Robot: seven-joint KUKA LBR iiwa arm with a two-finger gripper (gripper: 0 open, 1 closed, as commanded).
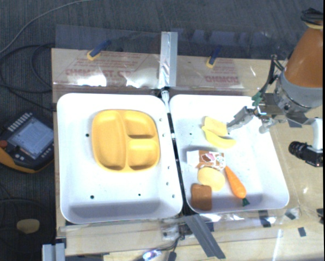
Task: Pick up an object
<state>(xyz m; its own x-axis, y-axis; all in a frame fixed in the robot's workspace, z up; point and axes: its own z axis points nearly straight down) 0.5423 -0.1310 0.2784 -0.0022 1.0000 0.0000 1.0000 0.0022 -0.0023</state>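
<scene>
Counter [69, 64] carried two shallow white bins side by side, w/ a metal strip at the seam between them. Left bin [75, 162] held one yellow divided tray [125, 139], sitting roughly centre, three compartments up. Right bin [271, 173] held the small stuff. Arm [306, 58], grey w/ orange band, reached in from the right, wrist over the right bin's right rim. Gripper [238, 118] hung low over the bin's upper middle, pointing left; fingers looked close together w/ nothing between them, tip just beside the pale yellow pieces [216, 132], contact unclear. Below those: a white packet w/ printed label [208, 158], then a yellow round item [211, 178] touching it. Orange carrot [235, 184] lay slanted just right of that, green end toward the front rim. Brown block [202, 196] sat at the front-left corner.
</scene>
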